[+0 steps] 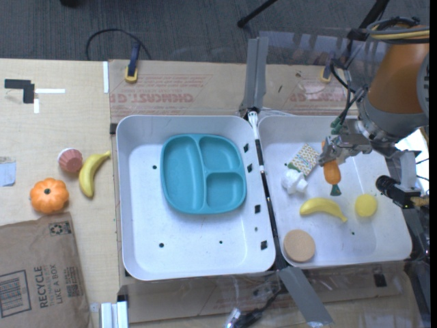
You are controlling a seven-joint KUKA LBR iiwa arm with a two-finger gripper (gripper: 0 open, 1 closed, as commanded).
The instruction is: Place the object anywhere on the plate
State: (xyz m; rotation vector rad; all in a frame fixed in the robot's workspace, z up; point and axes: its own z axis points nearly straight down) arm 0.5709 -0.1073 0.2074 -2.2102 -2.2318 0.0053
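A teal three-compartment plate [179, 173] lies in the left bin [136, 217]. In the right bin [389, 241], my gripper [333, 157] comes down from the right. Its fingers are shut on the top of a small orange carrot [332, 174], whose green end points down toward the bin floor. The carrot hangs well right of the plate, beyond the divider between the bins.
The right bin also holds a patterned packet [304, 158], a white lump [294, 180], a banana [323, 208], a yellow lemon [365, 206] and a round tan disc [299, 245]. On the bench to the left lie a pumpkin [49, 195], a second banana [92, 173] and a pink cupcake [69, 160].
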